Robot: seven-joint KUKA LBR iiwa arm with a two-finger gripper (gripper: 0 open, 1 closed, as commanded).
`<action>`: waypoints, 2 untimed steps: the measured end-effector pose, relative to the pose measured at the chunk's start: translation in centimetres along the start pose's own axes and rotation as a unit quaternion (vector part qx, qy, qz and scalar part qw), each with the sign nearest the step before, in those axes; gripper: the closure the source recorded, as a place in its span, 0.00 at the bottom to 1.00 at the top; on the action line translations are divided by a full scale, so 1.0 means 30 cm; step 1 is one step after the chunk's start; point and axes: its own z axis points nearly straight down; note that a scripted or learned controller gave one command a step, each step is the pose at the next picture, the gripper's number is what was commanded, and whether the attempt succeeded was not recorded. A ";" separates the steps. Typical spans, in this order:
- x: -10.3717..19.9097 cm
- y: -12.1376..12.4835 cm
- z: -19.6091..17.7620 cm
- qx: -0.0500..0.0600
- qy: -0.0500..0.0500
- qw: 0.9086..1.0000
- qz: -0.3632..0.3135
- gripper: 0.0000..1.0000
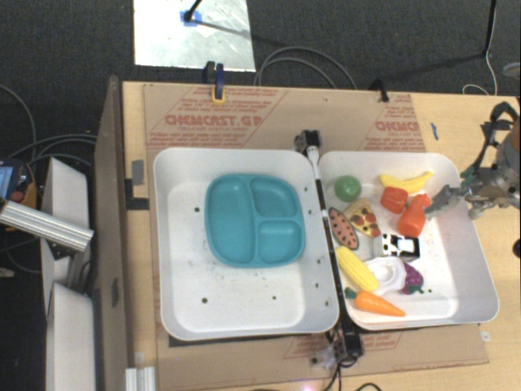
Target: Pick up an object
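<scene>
Camera view, from above, at a slant: the claw (pixel 446 199) is seen low over the right-hand shallow white bin (pixel 476 279), reaching in across its right rim; whether it is released or clenched cannot be told, since its tip is small and blurred against the toys; nothing can be seen gripped in it. Just beside its tip, on the side away from the arm, an orange-red plastic pepper (pixel 411 217) lies, and contact between the two cannot be judged; a second red block-shaped toy (pixel 393 199) sits just beyond that, with a yellow plastic banana (pixel 409 182) near it toward the bin's back wall. Farther from the claw are found a green round ball-like toy (pixel 348 188), a flat pizza-slice toy (pixel 363 218), a yellow corn cob (pixel 356 269), an orange plastic carrot (pixel 378 304) and a small purple toy (pixel 413 278). Well apart from the claw, in the left-hand white bin (pixel 183 300), a teal divided plastic tray (pixel 254 220) is laid.

As a judgement: the pepper is the likeliest target; a miss could be caused by its smooth rounded skin, which may squirt sideways under closing; the crowded neighbours could be nudged or caught together; the bin's rim could also be struck by the wrist.
</scene>
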 end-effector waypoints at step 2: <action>0.133 0.316 0.507 -0.003 -0.001 1.000 -0.001 0.00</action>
